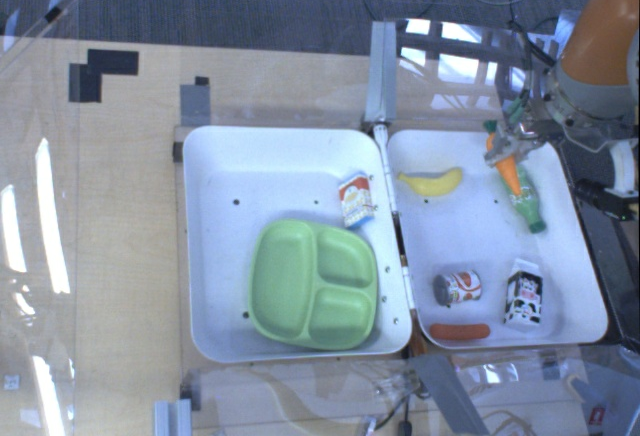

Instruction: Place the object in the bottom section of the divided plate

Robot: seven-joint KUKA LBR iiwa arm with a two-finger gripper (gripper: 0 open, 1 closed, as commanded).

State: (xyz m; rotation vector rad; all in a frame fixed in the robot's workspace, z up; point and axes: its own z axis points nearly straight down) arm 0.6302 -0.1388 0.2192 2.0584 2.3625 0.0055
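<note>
A green divided plate (262,296) lies in the left bin (215,184), towards its front, with one large section on the left and two smaller ones on the right. All three sections are bare. My gripper (508,144) is low over the far right corner of the right bin (480,234). It sits at the upper end of an orange carrot (511,176), whose green top (529,209) points towards the front. Whether it touches the carrot is unclear.
A small red and white carton (355,200) stands just behind the plate. The right bin also holds a yellow banana (433,182), a can (458,288), a cow-print milk carton (523,295) and a red sausage (459,331). A metal frame (381,74) rises behind the bins.
</note>
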